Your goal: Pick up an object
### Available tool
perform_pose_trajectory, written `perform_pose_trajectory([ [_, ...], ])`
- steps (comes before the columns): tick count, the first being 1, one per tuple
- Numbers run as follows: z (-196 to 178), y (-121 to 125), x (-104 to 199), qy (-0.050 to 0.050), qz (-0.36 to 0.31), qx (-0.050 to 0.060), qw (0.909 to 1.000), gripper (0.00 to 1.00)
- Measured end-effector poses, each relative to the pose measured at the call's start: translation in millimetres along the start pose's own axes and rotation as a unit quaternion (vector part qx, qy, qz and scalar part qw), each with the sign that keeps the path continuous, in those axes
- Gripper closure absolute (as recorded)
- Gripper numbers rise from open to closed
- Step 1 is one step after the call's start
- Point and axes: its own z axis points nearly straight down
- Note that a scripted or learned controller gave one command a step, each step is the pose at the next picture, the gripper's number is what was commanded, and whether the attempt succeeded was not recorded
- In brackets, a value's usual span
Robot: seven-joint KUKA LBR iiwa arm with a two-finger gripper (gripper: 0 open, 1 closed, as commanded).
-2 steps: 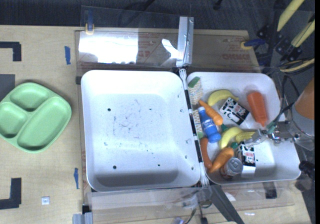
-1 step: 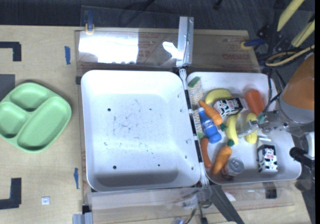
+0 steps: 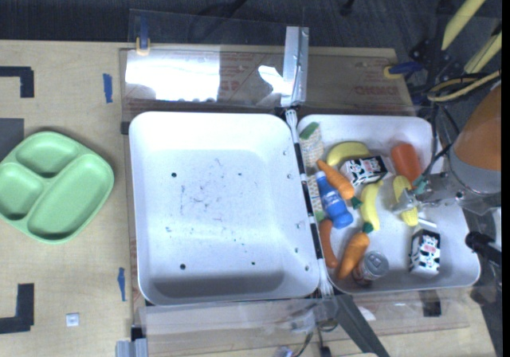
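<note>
arm: point(image 3: 478, 148) reaches in from the right, orange band over the right bin's far right side, wrist low over the toys.
gripper: point(image 3: 414, 192) down among the pile on the right side of the bin, right at a small yellow piece.
fingers: can't tell whether they are spread or pressed together; metal and yellow toy blur into each other. Nothing clearly seen between them.
right bin: point(image 3: 454, 276) holds all the candidates, crowded toward its left wall and middle.
banana: point(image 3: 344, 151) at the top of the pile, touching the cow-print box point(image 3: 365, 170) below it.
carrots: one point(image 3: 336, 178) slanting left of that box, one point(image 3: 353, 252) lower down by the can point(image 3: 372, 265).
blue bottle: point(image 3: 335, 202) along the left wall, beside a second banana point(image 3: 369, 205).
red pepper: point(image 3: 406, 160) just up from the gripper.
yellow piece: point(image 3: 405, 196) touching or just beside the gripper tip; likely target, my guess.
second cow box: point(image 3: 426, 252) alone near the lower right, apart from the pile.
left bin: point(image 3: 215, 204) scuffed white floor.
green plate: point(image 3: 52, 185) on the worktop point(image 3: 72, 76), well left of both bins.
progress: at the grasp stage, I reckon. Arm is down at the pile, but nothing lifted.
left to do: confirm a grip on one toy, then raise it clear of the bin.
risk: crowded pile, neighbours may drag or the piece may slip.
</note>
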Motion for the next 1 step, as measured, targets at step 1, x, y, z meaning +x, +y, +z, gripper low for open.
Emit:
perform_pose_trajectory([
  [1, -0.1, 0.0, 0.0, 0.0, 0.0, 0.0, 1.0, 0.0],
])
